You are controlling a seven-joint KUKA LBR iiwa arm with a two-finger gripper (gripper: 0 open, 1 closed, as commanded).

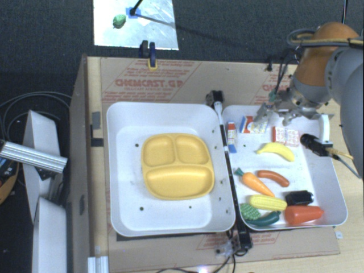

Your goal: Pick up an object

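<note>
My gripper (276,119) hovers over the far end of the right bin (335,195), open, with nothing between its fingers. Just below it lies a red-and-white box (285,136), and a small blue-and-red packet (246,124) lies by its left finger. A yellow banana (276,151) sits nearer the middle. Further forward are an orange carrot (253,182), a brown sausage (273,178), a corn cob (267,203), a green vegetable (263,220), a red pepper (303,213) and a black block (298,197).
The left bin (122,209) holds a yellow divided plate (177,166). A white tube with red and blue ends (231,137) lies along the divider between the bins. The arm's grey and orange body (327,56) rises at the upper right.
</note>
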